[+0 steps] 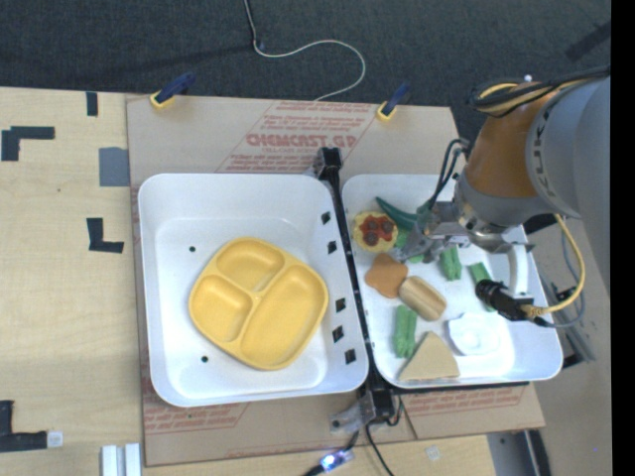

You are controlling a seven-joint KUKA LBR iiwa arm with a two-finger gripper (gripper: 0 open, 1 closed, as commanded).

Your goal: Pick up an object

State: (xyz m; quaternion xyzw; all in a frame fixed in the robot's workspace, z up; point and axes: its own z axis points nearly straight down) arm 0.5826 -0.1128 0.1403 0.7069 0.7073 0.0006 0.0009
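Gripper (pixel 429 238) state you cannot tell (wrist hides it); your nearest target, the green bean (pixel 450 263), lies just right-below.

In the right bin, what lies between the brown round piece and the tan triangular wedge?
In the camera view, a bread-roll-shaped toy lies between the brown round piece and the tan triangular wedge, with a green pod beside it.

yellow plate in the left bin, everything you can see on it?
The plate is yellow, looks like moulded plastic, rounded in outline, with three compartments split by raised ridges: two smaller ones toward its upper left and one larger toward its lower right. All three hold nothing. It lies flat, right side up, turned at a slant, roughly mid-floor in the left bin. Nothing else touches it.
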